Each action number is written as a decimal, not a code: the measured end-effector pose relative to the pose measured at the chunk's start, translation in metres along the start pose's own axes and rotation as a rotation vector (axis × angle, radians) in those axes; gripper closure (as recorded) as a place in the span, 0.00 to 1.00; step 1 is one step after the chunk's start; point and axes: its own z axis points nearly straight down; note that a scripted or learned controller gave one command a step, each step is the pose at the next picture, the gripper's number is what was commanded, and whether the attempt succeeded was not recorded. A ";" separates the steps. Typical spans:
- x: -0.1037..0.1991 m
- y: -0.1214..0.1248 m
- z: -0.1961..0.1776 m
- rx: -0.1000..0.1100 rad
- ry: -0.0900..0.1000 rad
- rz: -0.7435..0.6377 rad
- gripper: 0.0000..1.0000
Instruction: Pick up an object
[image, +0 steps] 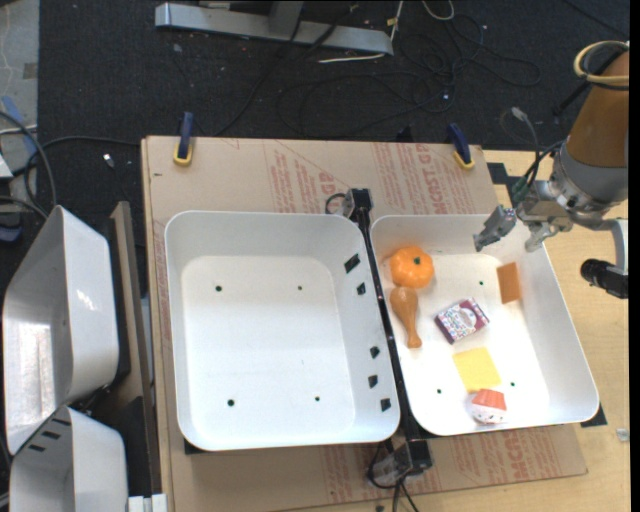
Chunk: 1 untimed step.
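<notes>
Seen from above, a grey arm with an orange band reaches in over the right bin (575, 345), its gripper (517, 229) hanging over the bin's far edge with fingers spread apart, holding nothing. Inside the right bin lie an orange pumpkin (411, 268), a tan drumstick (406, 313) touching it, a purple packet (461, 320), a yellow block (477, 368) and an orange block (509, 283). The orange block lies nearest; descending straight, clear of the bin wall, seems wisest.

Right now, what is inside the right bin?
The right bin holds a small pumpkin, drumstick, purple packet, yellow square, orange block and red-white item. Nothing looks covered.
</notes>
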 end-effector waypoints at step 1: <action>0.009 -0.061 0.094 0.010 0.004 0.004 0.00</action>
